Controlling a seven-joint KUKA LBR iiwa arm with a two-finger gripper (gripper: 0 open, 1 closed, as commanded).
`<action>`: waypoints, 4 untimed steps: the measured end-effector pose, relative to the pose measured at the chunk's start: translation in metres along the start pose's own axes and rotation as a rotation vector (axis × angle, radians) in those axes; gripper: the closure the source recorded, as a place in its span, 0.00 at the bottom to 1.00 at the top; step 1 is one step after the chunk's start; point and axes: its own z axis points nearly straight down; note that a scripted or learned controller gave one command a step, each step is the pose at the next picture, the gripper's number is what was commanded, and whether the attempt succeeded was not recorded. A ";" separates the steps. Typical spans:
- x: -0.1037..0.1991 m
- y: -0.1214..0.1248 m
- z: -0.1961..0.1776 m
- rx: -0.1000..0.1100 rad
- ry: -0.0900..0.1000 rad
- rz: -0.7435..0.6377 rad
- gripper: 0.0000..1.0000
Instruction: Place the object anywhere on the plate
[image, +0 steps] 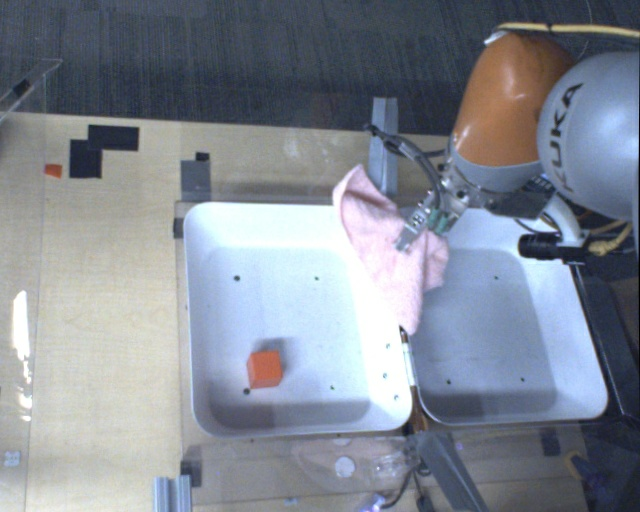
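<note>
A pink cloth (383, 262) hangs crumpled over the divide between the two bins, its top edge raised near the back rim. My gripper (412, 236) reaches in from the right and is shut on the cloth's upper right part, and the fabric drapes down and to the left from the fingers. A small orange block (265, 369) lies on the floor of the left bin (290, 300), near its front left, well away from the gripper.
The right bin (510, 340) lies under the arm's wrist, with cables (560, 245) running along its back right. A grey post (384, 150) stands behind the bins' shared rim. Black markers (100, 148) sit on the bench at the far left.
</note>
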 end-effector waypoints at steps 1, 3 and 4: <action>0.031 0.042 -0.010 -0.002 -0.001 -0.402 1.00; 0.086 0.134 -0.009 -0.005 0.000 -0.745 1.00; 0.114 0.179 -0.006 -0.006 0.000 -0.745 1.00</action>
